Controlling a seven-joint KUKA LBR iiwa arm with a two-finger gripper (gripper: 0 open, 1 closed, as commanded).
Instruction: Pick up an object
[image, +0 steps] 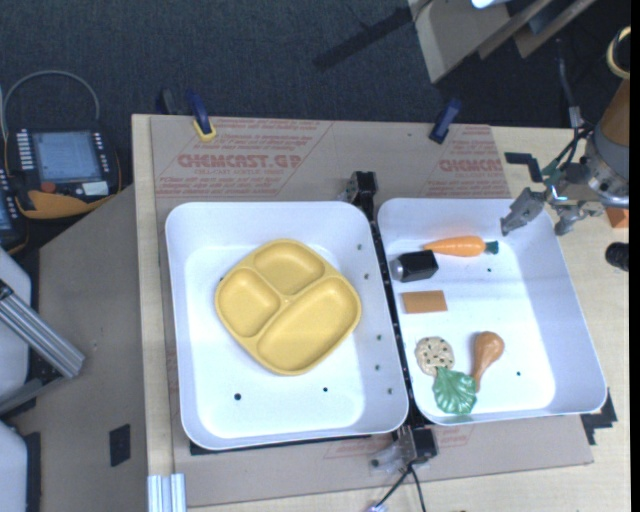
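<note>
— Where's your claw just now?

— My claw (540, 208) hangs over the top right corner of the right bin (570, 330), fingers spread wide, nothing between them. The toy carrot (458, 246) lies nearest, just to the left of it near the bin's upper wall.

— And the rest?

— A black block (416, 265) touches the divider side, an orange-brown card (424, 301) lies below it, then a cookie (434, 352), a green leaf piece (455, 392) and a drumstick (486, 352) bunched together low down. The left bin (195, 330) holds a yellow divided plate (288, 305).

— What might spoil it?

— I'd guess the carrot rolls if one finger meets it first. The card looks too flat to pinch. In the lower cluster I could nudge a neighbour and close on two things or none.

— Room to move?

— Open white floor lies right of the carrot and through the bin's middle, so I can come down there. The upper wall is close behind the carrot; a finger could catch the rim.
</note>
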